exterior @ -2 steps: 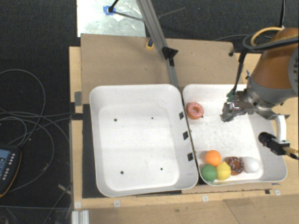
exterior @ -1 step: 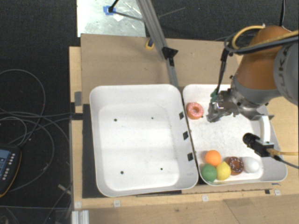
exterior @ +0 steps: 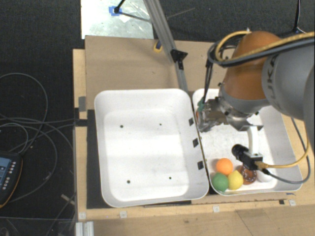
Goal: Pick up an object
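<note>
Smooth white plastic bins [exterior: 147,146] sit on a matt brown board [exterior: 128,63]; the arm's orange band [exterior: 246,77] looks glossy.

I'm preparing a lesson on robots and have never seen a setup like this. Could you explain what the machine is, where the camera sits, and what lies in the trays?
This is one picture from a camera fixed above a bench, looking down at a slant. The large grey and orange shape is a robot arm reaching in from the right. Its end effector hangs low over the right bin, near the left wall; I cannot tell whether it holds anything. At that bin's near edge lie an orange ball, a green ball and a yellow ball. Beside it sits the left bin.
</note>
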You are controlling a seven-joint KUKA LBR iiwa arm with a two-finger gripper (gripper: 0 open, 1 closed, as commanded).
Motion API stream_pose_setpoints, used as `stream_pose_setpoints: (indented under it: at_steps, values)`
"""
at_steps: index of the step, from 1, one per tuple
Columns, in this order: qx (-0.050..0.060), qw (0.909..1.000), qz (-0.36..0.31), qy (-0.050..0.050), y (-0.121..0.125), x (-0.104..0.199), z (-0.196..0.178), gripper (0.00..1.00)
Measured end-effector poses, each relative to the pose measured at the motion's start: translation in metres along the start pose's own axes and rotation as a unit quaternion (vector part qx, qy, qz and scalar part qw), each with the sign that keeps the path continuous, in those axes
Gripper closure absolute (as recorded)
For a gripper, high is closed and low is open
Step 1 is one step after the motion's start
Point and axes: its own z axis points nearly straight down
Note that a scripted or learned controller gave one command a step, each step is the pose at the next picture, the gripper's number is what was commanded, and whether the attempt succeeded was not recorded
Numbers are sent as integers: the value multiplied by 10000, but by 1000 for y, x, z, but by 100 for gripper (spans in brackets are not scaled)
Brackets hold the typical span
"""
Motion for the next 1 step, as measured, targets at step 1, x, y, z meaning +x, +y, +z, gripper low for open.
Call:
stream_pose_setpoints:
  at_steps: [1]
  values:
    - [6,10000,3,-2,-7,55,10,100]
